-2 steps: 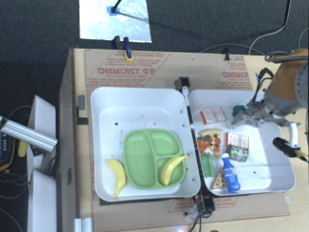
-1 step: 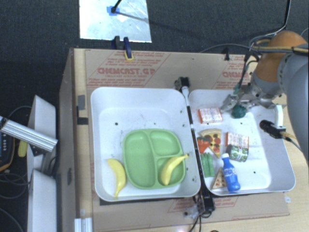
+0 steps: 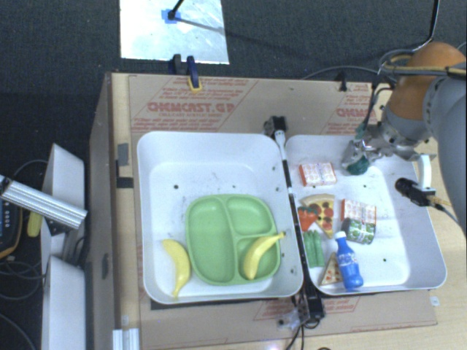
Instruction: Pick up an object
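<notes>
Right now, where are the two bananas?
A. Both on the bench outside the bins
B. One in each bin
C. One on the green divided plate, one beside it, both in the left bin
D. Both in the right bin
C. One banana lies on the green divided plate and the other banana lies just left of it on the floor of the left bin.

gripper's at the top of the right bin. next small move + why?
Probably a short straight lift. The two-finger gripper sits low at the back of the right white bin, over a small teal object. Whether it is gripped cannot be told; lifting would show.
</notes>
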`<state>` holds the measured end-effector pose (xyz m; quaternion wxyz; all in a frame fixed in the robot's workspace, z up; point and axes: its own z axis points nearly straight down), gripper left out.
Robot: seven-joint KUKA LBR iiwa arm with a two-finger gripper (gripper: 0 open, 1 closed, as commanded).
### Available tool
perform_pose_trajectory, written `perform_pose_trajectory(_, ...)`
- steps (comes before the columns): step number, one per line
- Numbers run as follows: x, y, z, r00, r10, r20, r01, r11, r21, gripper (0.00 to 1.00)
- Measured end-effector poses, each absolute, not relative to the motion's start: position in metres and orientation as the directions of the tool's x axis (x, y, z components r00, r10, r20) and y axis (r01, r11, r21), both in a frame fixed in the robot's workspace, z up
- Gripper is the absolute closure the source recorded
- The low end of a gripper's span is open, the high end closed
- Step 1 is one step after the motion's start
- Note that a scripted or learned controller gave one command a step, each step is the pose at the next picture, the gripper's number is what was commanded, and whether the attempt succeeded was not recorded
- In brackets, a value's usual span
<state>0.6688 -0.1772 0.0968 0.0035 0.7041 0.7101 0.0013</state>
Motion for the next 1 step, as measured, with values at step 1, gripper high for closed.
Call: perform_pose_trajectory(1, 0.6701, -0.0984, 0.2001, -0.006, 1.000, 0.000, 1.000, 0.006, 0.007, 1.00)
